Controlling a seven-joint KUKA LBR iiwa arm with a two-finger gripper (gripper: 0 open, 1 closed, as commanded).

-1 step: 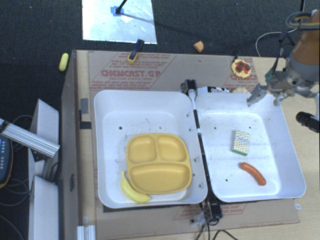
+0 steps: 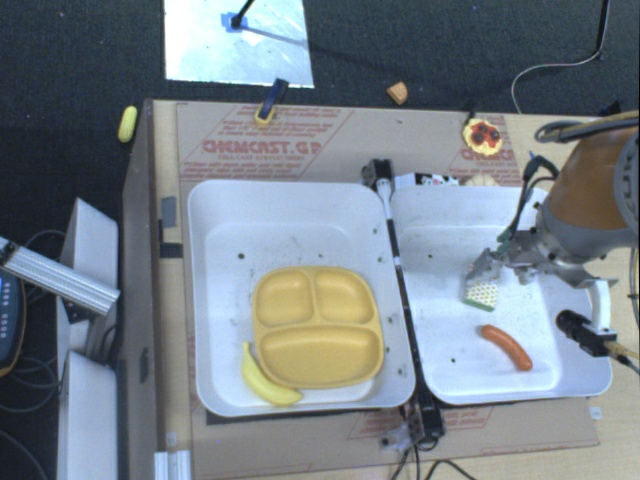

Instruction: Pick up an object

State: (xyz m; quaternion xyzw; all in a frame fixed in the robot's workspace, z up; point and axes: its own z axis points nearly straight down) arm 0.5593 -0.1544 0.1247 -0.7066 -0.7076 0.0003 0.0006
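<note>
dark carpet surrounds the tabletop (image 2: 300,133), a brown sheet printed with red lettering that carries two shallow white bins side by side. nearest the camera in the left bin (image 2: 215,218) lies a yellow banana (image 2: 262,380), curved along the front left edge of a yellow divided plate (image 2: 318,325) and touching it. the plate has three compartments and sits in the front half of that bin.

in the right bin (image 2: 440,228) an orange-red sausage (image 2: 507,347) lies near the front, well apart from the walls. just behind it and a little to the left is a small green-and-white checkered object (image 2: 482,294), too small to name more closely. the hand (image 2: 492,266) hangs right above that checkered piece, its grey fingers pointing down toward it; whether they are apart or closed i cannot tell, and nothing can be seen gripped between them. the grey arm with its orange band (image 2: 592,178) comes in from the right.

farther back on the tabletop, beyond the right bin, rests a small round yellow and red toy (image 2: 483,135). on the carpet behind sit a small tan piece (image 2: 398,92), a yellow item (image 2: 127,123) at the left, and a silvery square sheet (image 2: 238,26).
</note>
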